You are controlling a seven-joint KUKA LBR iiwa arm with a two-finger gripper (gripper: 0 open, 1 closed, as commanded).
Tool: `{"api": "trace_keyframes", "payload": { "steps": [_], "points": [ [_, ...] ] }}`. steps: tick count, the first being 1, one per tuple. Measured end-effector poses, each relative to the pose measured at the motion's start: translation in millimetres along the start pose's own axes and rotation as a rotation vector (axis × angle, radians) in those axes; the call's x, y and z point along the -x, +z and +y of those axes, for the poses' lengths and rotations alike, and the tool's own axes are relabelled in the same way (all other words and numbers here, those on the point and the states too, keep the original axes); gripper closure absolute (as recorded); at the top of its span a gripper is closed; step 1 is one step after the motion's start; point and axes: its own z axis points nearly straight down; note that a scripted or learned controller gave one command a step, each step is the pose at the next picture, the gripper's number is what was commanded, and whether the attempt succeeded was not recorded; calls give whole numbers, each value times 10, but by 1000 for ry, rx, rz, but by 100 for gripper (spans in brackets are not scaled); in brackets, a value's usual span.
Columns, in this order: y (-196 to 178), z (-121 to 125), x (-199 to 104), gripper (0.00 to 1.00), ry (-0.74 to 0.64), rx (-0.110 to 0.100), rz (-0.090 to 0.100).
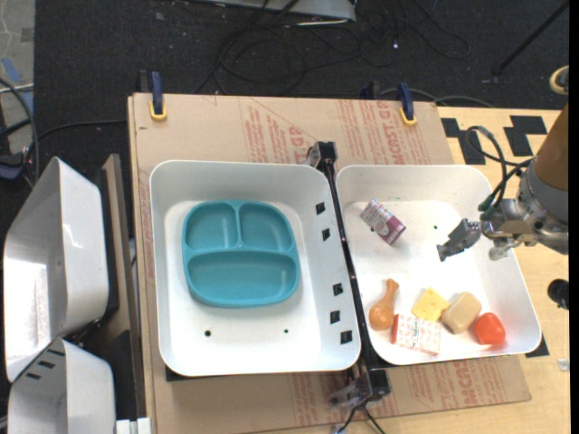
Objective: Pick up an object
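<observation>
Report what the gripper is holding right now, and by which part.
Nothing is held. The gripper hovers over bare floor of the right bin, apart from the purple packet and the other items.

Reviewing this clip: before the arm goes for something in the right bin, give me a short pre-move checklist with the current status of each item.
1. Objects lie in the right bin: ok. A purple packet, orange pear-shaped toy, yellow block, tan block, red-orange ball and red-and-white carton are there.
2. Gripper carries nothing: ok, nothing shows at its tip.
3. Finger opening: cannot tell.
4. Gripper over a target: not ok, it hangs above bare floor between the packet and the bottom cluster.
5. Target isolated: ok for the packet, which lies alone; not ok for the yellow and tan blocks, which look to be touching.
6. Teal divided plate out of the way: ok, it sits in the left bin.
</observation>
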Motion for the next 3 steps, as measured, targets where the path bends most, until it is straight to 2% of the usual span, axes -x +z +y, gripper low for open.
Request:
{"api": "trace_keyframes", "payload": {
  "steps": [1,2,3],
  "points": [
    [-64,24,-6,0,-4,13,-3],
    [408,62,68,0,-1,9,-2],
    [1045,38,38,0,-1,7,-1]
  ]
}}
